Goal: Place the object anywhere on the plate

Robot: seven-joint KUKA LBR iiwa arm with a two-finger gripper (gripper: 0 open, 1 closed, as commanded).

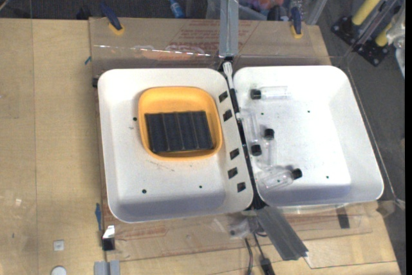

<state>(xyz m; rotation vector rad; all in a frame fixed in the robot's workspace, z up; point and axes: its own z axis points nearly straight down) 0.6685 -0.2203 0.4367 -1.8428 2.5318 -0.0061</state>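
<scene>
The black ridged block (179, 131) lies flat inside the orange plate (181, 97), which sits toward the far edge of the left bin (122, 190), so the placing looks done. Several clear capped vials (278, 175) lie along the near-centre edge of the right bin (335, 138), probably spare picks. Whether the gripper is released or clenched cannot be told

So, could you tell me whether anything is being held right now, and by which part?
Nothing is seen held: the clear bottles lie loose in the right bin, and a black ridged block sits on the orange plate.
</scene>
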